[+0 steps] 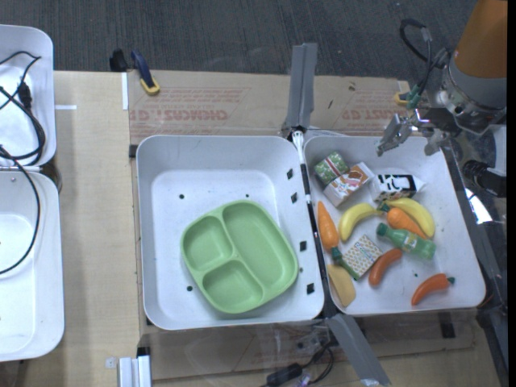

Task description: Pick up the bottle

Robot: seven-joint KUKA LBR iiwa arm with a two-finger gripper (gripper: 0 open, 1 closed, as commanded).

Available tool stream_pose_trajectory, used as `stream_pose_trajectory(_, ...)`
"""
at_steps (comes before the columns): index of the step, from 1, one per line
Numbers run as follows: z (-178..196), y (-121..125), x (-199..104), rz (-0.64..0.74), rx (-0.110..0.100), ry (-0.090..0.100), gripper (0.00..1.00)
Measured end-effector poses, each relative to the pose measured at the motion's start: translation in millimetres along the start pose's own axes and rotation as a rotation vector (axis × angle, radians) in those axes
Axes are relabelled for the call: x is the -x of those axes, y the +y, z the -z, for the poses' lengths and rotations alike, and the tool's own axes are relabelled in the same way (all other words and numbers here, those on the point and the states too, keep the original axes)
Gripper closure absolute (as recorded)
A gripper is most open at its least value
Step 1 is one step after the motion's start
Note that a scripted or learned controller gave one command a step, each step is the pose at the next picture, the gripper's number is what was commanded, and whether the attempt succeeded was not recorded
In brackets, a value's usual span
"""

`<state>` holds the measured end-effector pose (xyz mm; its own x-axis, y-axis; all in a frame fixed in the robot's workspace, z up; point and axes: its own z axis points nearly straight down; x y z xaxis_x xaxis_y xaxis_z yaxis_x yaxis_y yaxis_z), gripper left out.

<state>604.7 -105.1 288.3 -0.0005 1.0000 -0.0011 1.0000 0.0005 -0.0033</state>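
The bottle [408, 243] is small and green with a green cap. It lies on its side in the right bin [468, 256], just below a yellow banana [416, 213] and an orange carrot [403, 220]. My gripper [413, 139] hangs over the bin's far edge, up and slightly right of the bottle and well apart from it. Its two fingers [391, 139] are spread open, with nothing between them.
The right bin also holds a second banana [355, 216], several orange and red toy vegetables [327, 226], small cartons [348, 185] and a black-and-white box [396, 185]. In the left bin [161, 216] lies a green divided plate [238, 255]. A grey divider [301, 87] stands between the bins.
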Motion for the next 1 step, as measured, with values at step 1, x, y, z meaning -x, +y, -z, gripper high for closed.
stream_pose_trajectory(1, -136.0, -67.5, 42.3, -0.029, 0.000, 0.001, 0.00)
